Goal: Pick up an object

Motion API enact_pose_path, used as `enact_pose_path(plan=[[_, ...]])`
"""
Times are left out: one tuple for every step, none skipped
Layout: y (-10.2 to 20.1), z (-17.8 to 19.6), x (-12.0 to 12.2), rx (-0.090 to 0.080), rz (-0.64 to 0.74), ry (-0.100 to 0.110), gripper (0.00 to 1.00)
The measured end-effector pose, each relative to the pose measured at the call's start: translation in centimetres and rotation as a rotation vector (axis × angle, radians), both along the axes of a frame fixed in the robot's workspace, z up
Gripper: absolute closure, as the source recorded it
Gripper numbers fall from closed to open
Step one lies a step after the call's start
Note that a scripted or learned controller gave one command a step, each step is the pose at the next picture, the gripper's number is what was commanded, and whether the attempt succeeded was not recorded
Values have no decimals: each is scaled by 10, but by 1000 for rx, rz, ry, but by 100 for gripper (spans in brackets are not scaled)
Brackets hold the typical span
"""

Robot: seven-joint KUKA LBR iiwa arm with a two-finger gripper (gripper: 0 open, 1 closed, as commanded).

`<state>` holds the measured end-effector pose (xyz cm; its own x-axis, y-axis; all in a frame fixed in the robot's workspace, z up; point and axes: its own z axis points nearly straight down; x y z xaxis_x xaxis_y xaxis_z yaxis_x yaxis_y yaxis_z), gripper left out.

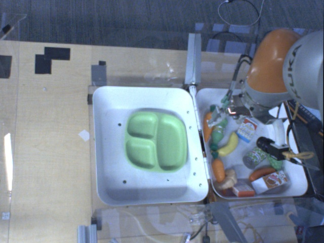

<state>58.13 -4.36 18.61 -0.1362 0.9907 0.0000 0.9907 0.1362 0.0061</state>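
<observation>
The right bin (298, 184) holds several toy foods. Among them are a yellow banana (229, 145), a green bottle (217, 134), an orange carrot (207, 127) against the left wall and a small white and red carton (246, 129). My gripper (221, 114) hangs low over the bin's far left corner, just above the green bottle and the carrot. The orange-banded wrist covers the bin's far right part. No object shows lifted clear of the pile.
The left bin (109, 135) contains a green divided plate (157, 140). In the right bin's near half lie a second carrot (218, 170), a grey can (254, 157), a red sausage (262, 172) and a white box (273, 181). A metal post (193, 59) stands between the bins.
</observation>
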Motion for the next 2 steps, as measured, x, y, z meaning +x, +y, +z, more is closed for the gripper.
enact_pose_path(plan=[[-50, -85, -2, -4, 4, -15, 0], [-48, -76, -2, -1, 5, -14, 100]])
